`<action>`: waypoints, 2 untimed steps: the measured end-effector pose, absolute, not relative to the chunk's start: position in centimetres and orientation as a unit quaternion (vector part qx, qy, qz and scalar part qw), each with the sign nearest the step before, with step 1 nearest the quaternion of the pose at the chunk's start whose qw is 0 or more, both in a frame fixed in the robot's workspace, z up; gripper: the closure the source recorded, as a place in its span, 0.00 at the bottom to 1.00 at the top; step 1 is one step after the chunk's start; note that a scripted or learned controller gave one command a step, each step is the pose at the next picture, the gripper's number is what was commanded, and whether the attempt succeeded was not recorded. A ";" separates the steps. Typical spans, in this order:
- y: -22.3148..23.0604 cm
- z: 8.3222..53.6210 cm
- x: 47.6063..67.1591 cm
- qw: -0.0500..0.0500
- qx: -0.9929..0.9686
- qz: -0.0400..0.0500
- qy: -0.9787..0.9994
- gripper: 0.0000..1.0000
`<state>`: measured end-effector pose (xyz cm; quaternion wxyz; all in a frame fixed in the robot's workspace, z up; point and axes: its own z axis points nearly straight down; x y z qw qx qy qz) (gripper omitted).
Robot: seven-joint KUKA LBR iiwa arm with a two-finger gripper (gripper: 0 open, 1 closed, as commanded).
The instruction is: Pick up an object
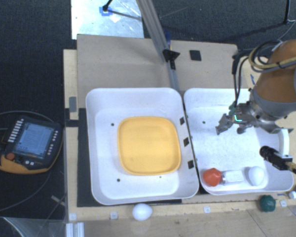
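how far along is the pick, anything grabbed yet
Nothing looks picked yet. The claw hangs over the bare middle of the right bin, with nothing between its fingers. The red ball, white tube and white egg lie along the bin's near edge. Left: reaching one, gripping, lifting.

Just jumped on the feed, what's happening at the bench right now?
The grey and orange arm reaches in from the right, with its gripper over the right bin, open and holding nothing. The red ball, a white tube and a white egg lie along that bin's near edge, apart from the gripper. The left bin holds a yellow plate. Nothing has been picked up yet.
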<state>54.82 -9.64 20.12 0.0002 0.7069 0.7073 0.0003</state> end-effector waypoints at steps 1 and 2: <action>-9.6 20.1 54.8 0.000 0.707 0.000 0.707 0.00; -9.4 14.4 53.9 -0.002 0.707 -0.001 0.707 0.00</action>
